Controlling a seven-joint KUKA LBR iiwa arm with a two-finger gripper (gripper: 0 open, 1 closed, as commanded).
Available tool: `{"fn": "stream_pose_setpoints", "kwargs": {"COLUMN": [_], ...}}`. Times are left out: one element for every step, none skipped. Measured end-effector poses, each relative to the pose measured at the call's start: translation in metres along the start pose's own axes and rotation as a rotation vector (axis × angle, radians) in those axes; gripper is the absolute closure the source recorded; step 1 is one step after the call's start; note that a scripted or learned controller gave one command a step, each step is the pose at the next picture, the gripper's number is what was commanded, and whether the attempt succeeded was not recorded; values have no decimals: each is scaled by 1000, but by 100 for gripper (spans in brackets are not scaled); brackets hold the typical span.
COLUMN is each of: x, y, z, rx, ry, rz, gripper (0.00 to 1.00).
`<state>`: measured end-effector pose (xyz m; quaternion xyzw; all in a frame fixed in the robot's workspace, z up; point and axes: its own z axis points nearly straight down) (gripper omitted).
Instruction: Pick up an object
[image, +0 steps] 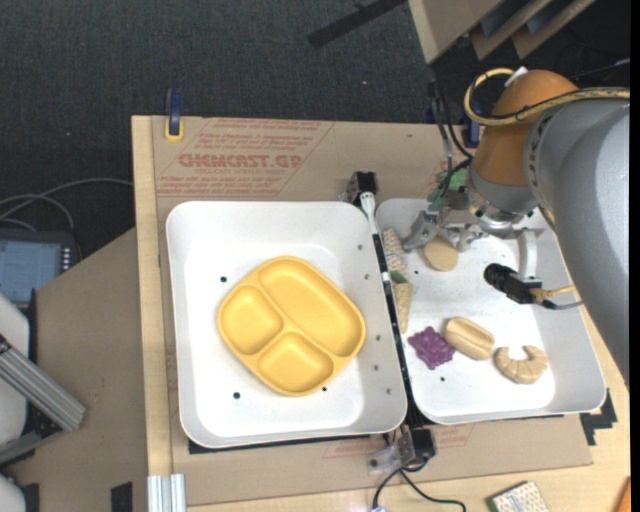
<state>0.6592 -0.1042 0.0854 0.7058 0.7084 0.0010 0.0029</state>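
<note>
Dark carpet (150, 50) surrounds the brown bench (250, 160); the gripper (443, 238) hangs over the right bin's (470, 395) eleven o'clock corner, grip state impossible to tell, with a tan round piece (440, 257) just at its six; purple lump (431, 347), bun (468, 338) and croissant (521, 364) lie toward five, yellow plate (290, 323) toward eight

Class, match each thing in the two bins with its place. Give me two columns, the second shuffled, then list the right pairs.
Things
1. yellow three-compartment plastic plate
2. purple lumpy toy
3. tan crescent-shaped pastry
4. pale round lump

Places
A. far end of the right white bin
B. middle of the left white bin
C. right bin, near end, right of the tan oval roll
D. right bin, left of the oval roll, on the side next to the left bin

Pairs: 1-B, 2-D, 3-C, 4-A
</note>
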Motion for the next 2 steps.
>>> {"fn": "stream_pose_setpoints", "kwargs": {"x": [-1, 61], "y": [-2, -41], "z": [-11, -103], "rx": [0, 5], "ry": [0, 4], "rz": [2, 0], "gripper": [100, 100]}}
